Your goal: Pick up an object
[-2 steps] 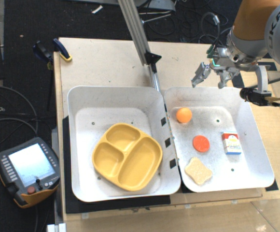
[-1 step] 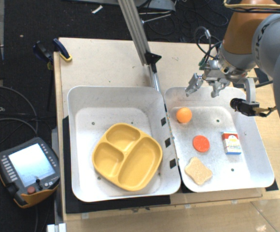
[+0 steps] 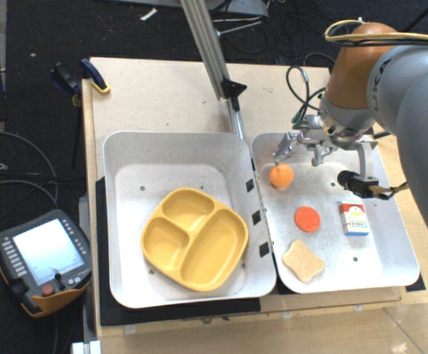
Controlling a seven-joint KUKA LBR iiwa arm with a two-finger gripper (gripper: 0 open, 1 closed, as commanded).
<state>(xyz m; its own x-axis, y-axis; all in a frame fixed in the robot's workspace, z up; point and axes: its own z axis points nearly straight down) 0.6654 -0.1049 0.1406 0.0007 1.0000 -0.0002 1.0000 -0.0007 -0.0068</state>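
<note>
My gripper [image 3: 301, 153] hangs over the far part of the right bin [image 3: 391, 260], open, with nothing between its fingers. An orange ball [image 3: 281, 175] lies just below and left of it, close to the left fingertip [image 3: 282, 153] but apart from it. Nearer the front of the same bin lie a red disc [image 3: 308, 219], a small white carton [image 3: 356, 218] and a slice of bread [image 3: 302, 261]. The left bin [image 3: 125, 161] holds a yellow divided plate [image 3: 194, 237].
A slanted metal pole [image 3: 212, 54] ends at the bins' shared far corner. The arm's body fills the upper right, and a black cable fitting [image 3: 356, 184] hangs over the right bin. A teach pendant [image 3: 43, 260] lies left of the bench.
</note>
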